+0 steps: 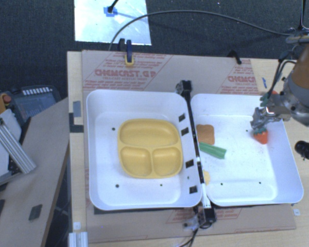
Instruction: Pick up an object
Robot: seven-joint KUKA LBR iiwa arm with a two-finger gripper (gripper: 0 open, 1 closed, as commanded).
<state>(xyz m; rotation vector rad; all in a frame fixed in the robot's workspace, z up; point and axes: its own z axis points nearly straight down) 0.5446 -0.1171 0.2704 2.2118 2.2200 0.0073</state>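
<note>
In the right bin (247, 189), an orange-red toy piece with a green tip (261, 136) lies near the far right wall. My gripper (259, 122) hangs directly over it, its fingertips touching or nearly touching the piece's top. A tan bread-like slice (205, 134) and a green stick (212, 151) lie by the bin's left wall. A small yellow item (206, 177) peeks out at the divider.
The left bin (100, 189) holds a yellow three-compartment plate (148, 147). A black clip rail (190, 138) runs between the two bins. The arm's grey body (301, 91) fills the right edge above the right bin. A cable crosses behind the bins.
</note>
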